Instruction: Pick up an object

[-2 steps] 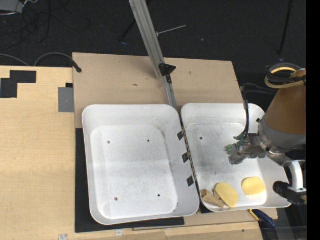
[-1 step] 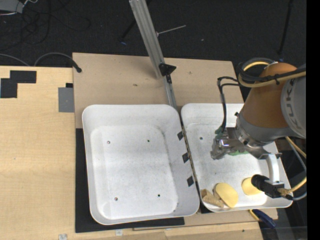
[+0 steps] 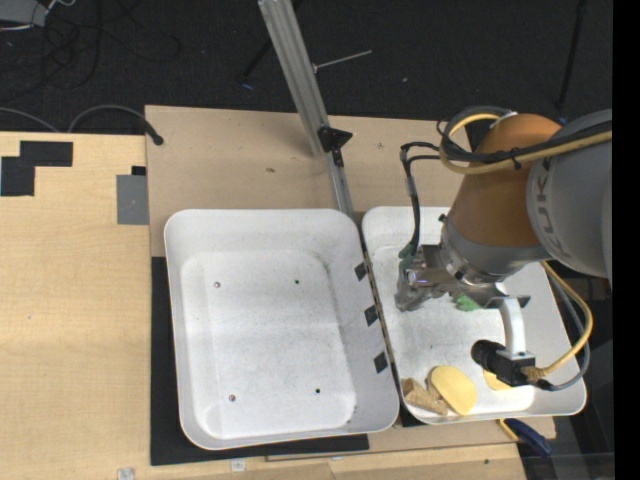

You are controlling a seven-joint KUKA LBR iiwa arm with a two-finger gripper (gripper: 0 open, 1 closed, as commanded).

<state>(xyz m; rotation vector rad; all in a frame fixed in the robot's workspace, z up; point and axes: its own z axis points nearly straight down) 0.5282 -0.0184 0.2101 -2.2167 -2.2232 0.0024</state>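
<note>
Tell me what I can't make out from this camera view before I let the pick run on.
- Claw: blurred and partly under the arm's wrist in the camera view; open or shut cannot be told, nor whether it holds anything.
- Green object: mostly hidden by the wrist; shape unclear.
- Right bin: its middle and far side covered by the arm.
- Tan pieces beside the yellow object: too small to identify.

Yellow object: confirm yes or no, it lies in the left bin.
No. The yellow object lies in the right bin, near its front edge.
</note>
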